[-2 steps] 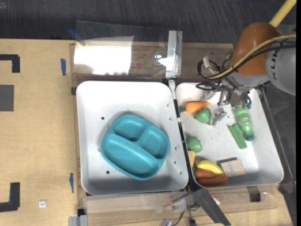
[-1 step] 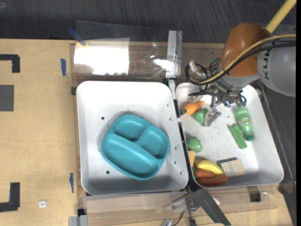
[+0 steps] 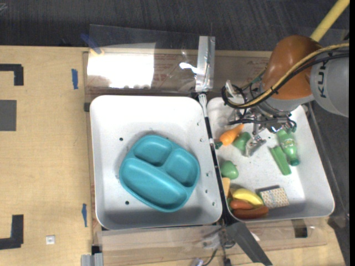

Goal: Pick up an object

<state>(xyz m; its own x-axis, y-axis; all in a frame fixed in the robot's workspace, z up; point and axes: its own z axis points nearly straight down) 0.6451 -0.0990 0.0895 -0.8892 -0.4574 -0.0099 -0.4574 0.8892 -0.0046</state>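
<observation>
your gripper [image 3: 256, 143] hangs over the right bin [image 3: 316, 195], can't tell its state; the toy carrot [image 3: 229, 136] just beside it looks light, hard, slick plastic, so pinch across its middle.

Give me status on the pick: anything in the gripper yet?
Done: the arm has reached over the right bin, and the gripper sits low among the toy food, beside the carrot and a green piece. In hand: nothing visibly between the fingers. The view is too cluttered to tell whether they are open or shut. Left: grasp and lift. The teal tray in the left bin is untouched.
</observation>
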